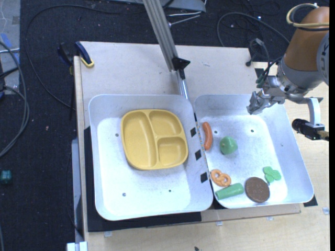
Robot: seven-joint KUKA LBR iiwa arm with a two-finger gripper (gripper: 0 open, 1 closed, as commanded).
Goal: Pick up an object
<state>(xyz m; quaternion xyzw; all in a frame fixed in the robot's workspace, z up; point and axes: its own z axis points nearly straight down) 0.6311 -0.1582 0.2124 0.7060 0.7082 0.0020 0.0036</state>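
Note:
The right bin (pixel 282 135) holds an orange sausage (pixel 208 135) near its left wall, a green round piece (pixel 228 146), a pretzel (pixel 220 179), a green stick (pixel 229 191), a brown disc (pixel 257 189) and a small green leaf piece (pixel 271 174). My gripper (pixel 255 105) hangs over the bin's far edge, up and to the right of the sausage and the green round piece. Nothing shows between its fingers.
The left bin (pixel 107 192) holds a yellow divided plate (pixel 155 138). A slanted metal pole (pixel 163 27) rises from between the bins at the back. Cables lie on the dark floor around the bench.

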